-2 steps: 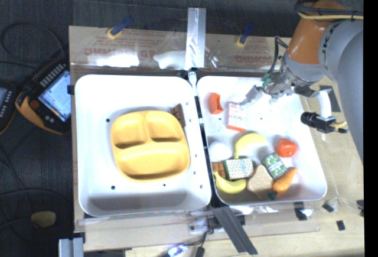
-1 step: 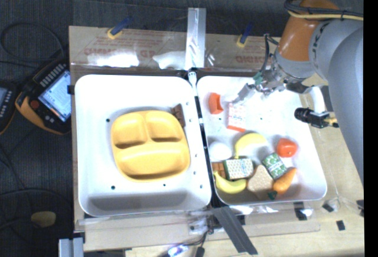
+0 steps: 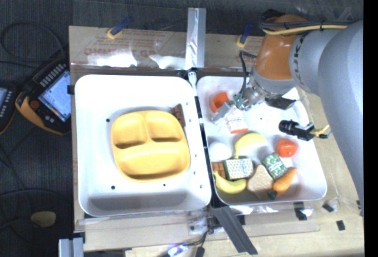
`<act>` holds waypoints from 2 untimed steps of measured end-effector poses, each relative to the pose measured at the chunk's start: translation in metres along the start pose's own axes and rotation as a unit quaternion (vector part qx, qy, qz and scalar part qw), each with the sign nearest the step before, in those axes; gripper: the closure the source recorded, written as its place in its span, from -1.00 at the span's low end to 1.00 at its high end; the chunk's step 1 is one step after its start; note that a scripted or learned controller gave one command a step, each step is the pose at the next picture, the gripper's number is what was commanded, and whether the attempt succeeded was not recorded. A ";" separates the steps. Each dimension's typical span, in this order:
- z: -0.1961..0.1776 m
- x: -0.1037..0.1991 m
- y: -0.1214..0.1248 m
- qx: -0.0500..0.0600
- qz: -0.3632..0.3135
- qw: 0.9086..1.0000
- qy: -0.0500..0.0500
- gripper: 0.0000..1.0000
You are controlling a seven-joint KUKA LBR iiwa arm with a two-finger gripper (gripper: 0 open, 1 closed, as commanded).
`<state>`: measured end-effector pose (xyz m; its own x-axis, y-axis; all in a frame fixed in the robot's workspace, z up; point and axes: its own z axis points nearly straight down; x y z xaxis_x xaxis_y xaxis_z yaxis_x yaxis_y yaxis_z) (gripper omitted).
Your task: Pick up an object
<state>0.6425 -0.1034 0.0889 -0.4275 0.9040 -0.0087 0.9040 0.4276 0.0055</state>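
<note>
The gripper (image 3: 242, 100) (finger state impossible to tell) sits mid-frame beside a small orange-capped bottle (image 3: 234, 120) lying in the right bin (image 3: 316, 188).

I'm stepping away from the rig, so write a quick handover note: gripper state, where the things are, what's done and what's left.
Gripper: low in the right white bin, at its far left part, next to the small clear bottle with an orange-red label and the orange-red round piece. Nothing is visibly held.
Items: the round red tomato toy, pale yellow-green dome-shaped toy, yellow banana toy, orange carrot toy and two small green printed cartons all lie in the right bin. The yellow sectioned plastic tray sits in the left white bin.
Done: approach only. Left: grasp and lift an object.
</note>
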 end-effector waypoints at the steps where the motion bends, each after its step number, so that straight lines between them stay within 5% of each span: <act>1: -0.010 0.000 0.003 -0.004 0.000 1.000 0.001 1.00; 2: -0.094 0.067 0.059 0.005 0.183 0.983 0.003 1.00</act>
